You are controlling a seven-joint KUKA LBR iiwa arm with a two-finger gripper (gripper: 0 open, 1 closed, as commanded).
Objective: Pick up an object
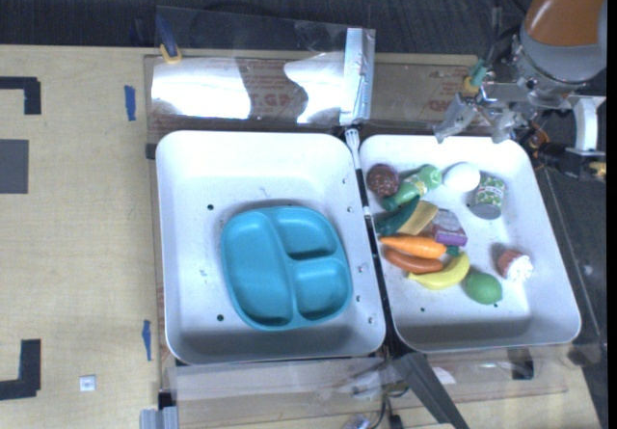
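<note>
Camera view has the two-finger gripper [479, 119] spread, holding nothing, above the right white bin's [554, 316] far rim; inside that bin lies an orange plastic carrot [415, 247], likely light, stiff, slippery; best pinched mid-body.

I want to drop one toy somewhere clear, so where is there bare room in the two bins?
Left bin: bare floor all around the blue tray. Right bin: a bare strip along its near edge. Its middle is crowded: carrot, banana.

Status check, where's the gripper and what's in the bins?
Gripper open, above right bin's far rim, holding nothing. Toy food piled there, carrot on top. Blue divided tray in left bin.
</note>
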